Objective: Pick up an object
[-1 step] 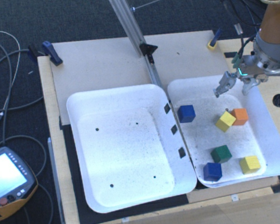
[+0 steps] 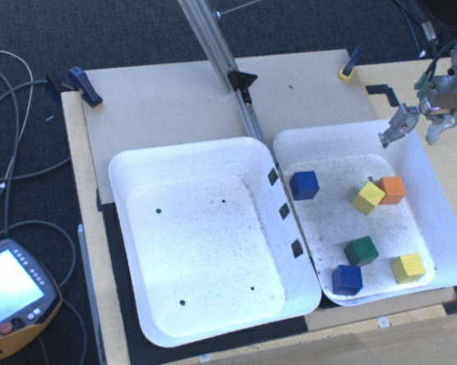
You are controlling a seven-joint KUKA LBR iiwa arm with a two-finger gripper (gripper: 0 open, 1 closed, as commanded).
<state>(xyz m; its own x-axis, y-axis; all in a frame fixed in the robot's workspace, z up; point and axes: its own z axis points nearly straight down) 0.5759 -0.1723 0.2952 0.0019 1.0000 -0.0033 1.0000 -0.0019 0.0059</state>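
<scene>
Tool (image 2: 417,127) hangs over right bin (image 2: 438,193) upper-right rim, fingers apart, nothing btwn them. Blocks in that bin: two blue (image 2: 304,185), two yellow (image 2: 368,198), orange (image 2: 392,189), green (image 2: 360,251). Orange touches a yellow.

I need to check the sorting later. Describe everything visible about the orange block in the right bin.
The orange block is a small cube with a matte look, possibly painted wood. It sits flat on the floor of the right bin, in the far right part. Its left side touches a yellow block that stands turned at an angle. Nothing lies on it. The gripper hangs above the bin's far right rim, apart from it.
</scene>
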